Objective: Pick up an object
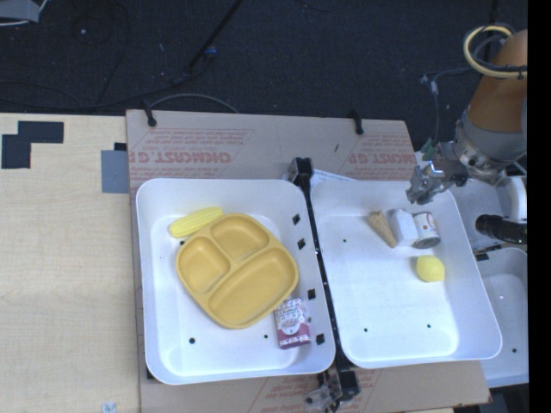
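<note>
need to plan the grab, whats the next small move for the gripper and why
Probably lower toward the small can. The gripper sits over the right bin's upper edge, just above the can, and nothing shows between its fingers. The can lies beside a cone; the yellow ball is farther off.

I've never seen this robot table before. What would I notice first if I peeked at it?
Probably the big yellow tray with its three sections, lying in the left bin, with a yellow corn cob touching its upper left edge and a small red packet at its lower right. Next, the gripper over the right bin's top corner, just above a can, a cone and a lemon.
</note>
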`<action>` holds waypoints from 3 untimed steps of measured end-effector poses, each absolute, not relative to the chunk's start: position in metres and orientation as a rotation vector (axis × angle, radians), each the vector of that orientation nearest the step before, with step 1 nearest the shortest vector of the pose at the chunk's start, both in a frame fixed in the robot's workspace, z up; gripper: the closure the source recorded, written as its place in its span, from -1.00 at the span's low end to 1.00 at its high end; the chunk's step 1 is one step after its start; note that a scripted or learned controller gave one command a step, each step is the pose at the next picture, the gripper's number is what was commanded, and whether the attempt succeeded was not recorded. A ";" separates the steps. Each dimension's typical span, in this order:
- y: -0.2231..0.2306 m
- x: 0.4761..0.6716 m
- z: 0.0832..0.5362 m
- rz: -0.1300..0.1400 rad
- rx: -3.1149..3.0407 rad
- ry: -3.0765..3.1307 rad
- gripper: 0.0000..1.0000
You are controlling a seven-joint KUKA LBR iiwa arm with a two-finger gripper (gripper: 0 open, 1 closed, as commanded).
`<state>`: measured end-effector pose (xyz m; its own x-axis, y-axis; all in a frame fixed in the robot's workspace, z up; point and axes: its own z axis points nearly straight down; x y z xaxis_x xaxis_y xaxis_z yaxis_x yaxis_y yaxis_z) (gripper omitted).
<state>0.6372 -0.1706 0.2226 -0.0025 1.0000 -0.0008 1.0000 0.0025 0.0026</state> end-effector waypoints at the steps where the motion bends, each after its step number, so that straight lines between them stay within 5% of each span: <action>1: -0.171 0.638 0.256 0.001 2.217 2.223 1.00; 3: -0.072 0.633 0.244 -0.003 2.220 2.228 1.00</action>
